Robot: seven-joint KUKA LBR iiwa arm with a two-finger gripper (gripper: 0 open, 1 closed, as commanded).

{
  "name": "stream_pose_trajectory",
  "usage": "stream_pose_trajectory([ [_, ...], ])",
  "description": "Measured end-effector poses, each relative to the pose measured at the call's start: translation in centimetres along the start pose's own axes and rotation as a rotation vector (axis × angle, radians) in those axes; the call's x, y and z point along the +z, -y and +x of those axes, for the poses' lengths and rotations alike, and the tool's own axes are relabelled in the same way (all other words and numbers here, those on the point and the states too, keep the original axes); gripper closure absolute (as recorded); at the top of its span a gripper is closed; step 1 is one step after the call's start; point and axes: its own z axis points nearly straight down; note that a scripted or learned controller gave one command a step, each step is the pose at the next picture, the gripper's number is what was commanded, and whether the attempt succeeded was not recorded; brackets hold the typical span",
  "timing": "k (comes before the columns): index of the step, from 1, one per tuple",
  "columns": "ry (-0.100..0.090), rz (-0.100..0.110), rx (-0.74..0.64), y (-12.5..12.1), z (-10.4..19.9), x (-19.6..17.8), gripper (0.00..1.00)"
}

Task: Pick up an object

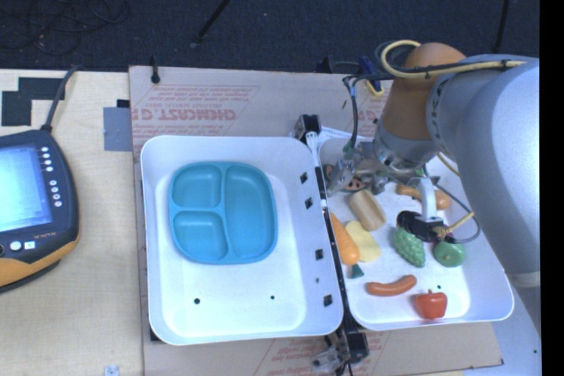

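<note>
The right bin [480, 299] holds several toy foods. Along its left wall lies an orange carrot [345, 239], with a pale yellow piece [364, 241] beside it. Behind those sits a tan roll [367, 210]. Further right are a bumpy green vegetable [409, 246] and a round green piece [448, 254]. A red-orange sausage [390, 285] and a red tomato [431, 304] lie near the front. My gripper [355, 175] is low over the bin's back left corner, just behind the tan roll. A small orange piece [411, 189] lies partly under the wrist.
The left bin [167, 295] holds a blue divided plate [222, 213]. A teach pendant [31, 202] with a lit screen lies on the bench at far left. The grey arm [493, 145] covers the right bin's back right.
</note>
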Motion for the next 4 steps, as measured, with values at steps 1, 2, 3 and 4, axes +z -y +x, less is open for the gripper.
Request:
stream_pose_trajectory([
  [1,-0.001,0.001,0.004,7.4,-0.3,-0.1,0.00],
  [2,-0.006,0.005,0.003,7.2,-0.2,-1.0,1.00],
  [3,-0.006,0.006,0.005,7.2,-0.2,-1.0,0.00],
  [4,0.000,0.000,0.000,1.1,-0.5,0.0,0.00],
])
